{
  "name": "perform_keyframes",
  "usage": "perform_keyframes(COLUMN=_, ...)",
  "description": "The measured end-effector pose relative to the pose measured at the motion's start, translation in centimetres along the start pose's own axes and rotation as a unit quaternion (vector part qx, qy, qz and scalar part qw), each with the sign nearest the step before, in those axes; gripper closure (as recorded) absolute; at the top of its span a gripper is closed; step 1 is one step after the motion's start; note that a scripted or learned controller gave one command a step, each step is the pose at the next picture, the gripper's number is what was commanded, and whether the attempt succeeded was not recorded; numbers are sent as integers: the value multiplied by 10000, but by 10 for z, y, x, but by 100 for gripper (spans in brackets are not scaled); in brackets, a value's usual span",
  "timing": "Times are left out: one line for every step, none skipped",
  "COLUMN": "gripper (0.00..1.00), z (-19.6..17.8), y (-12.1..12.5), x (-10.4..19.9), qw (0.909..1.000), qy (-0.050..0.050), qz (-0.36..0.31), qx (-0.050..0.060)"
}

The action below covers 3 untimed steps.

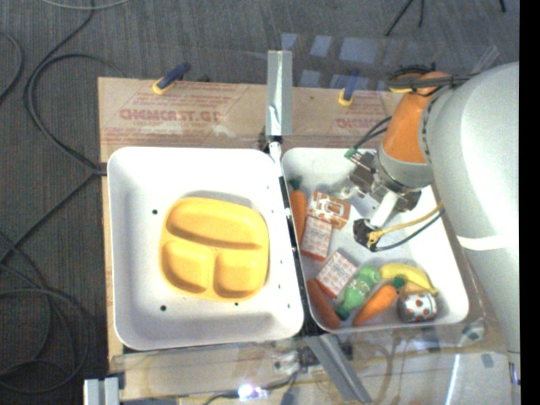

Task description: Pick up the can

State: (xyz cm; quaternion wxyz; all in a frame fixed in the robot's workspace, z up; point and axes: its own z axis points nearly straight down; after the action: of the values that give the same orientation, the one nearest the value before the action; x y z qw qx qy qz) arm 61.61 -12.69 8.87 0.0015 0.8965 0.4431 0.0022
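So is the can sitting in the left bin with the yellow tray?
No, the can lies in the right bin, at its near right corner beside the carrot and banana.

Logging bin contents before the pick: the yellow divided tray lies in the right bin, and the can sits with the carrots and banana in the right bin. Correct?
Not quite. The camera view shows the yellow divided tray in the left bin; the can does sit with the carrots and banana in the right bin.
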Motion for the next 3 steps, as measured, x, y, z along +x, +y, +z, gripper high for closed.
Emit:
perform_keyframes(gripper=100, z=-9, y=0, x=0, qw=10000, qy=-1, qz=-5, qx=4)
perform_keyframes(gripper=0, z=-9, y=0, x=0, qw=10000, qy=-2, qz=-4, qx=6)
perform_keyframes(gripper=0, z=0, y=57, x=-6, qw=9869, qy=-86, qz=1604, qx=174)
